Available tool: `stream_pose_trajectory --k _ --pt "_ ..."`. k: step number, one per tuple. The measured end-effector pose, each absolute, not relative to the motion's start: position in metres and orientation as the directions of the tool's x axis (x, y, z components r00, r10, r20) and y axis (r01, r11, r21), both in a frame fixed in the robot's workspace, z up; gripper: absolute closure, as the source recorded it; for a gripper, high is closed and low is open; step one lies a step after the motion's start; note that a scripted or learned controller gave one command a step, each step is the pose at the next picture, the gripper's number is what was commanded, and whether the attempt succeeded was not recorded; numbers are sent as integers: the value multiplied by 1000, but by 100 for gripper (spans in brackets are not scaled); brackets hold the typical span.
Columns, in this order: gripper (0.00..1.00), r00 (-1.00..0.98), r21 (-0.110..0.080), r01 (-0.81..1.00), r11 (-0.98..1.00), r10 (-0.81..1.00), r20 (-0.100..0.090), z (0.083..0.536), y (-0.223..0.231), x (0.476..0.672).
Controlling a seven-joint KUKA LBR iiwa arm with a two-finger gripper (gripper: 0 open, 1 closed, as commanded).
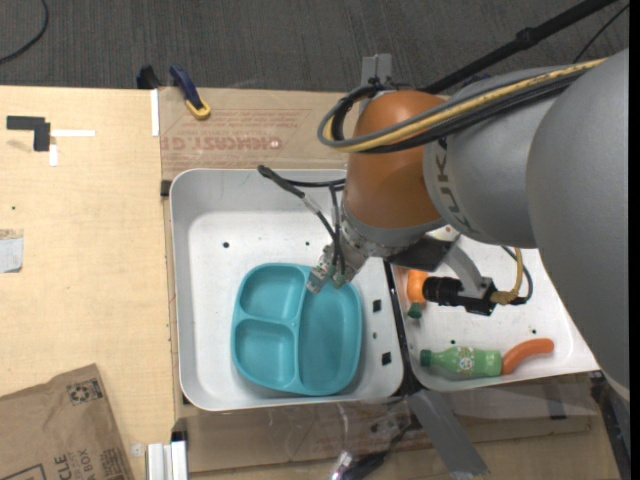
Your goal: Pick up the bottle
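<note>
The bottle (pixel 461 362) is seen lying on its side in the right bin (pixel 545 313), just left of an orange carrot (pixel 527 352). Light, smooth plastic is judged; the mid-body is best gripped. The gripper (pixel 328 273) hovers over the teal plate (pixel 297 329), its fingers' state untellable.

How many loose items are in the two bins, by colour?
Teal: 1, the divided plate in the left bin
Green: 1, the bottle in the right bin
Orange: 2, a carrot-like piece beside the bottle, and a small orange item partly hidden behind the arm
Total: 4
</note>
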State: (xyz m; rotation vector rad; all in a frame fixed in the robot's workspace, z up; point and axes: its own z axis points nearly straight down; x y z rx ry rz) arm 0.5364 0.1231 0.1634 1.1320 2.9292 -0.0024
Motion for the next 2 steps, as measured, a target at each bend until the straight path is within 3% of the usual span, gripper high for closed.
stream_pose_trajectory --k 1,2 --pt "100 -558 -1 830 558 830 -2 247 67 524" --pt "0 -558 -1 830 558 830 -2 247 67 524"
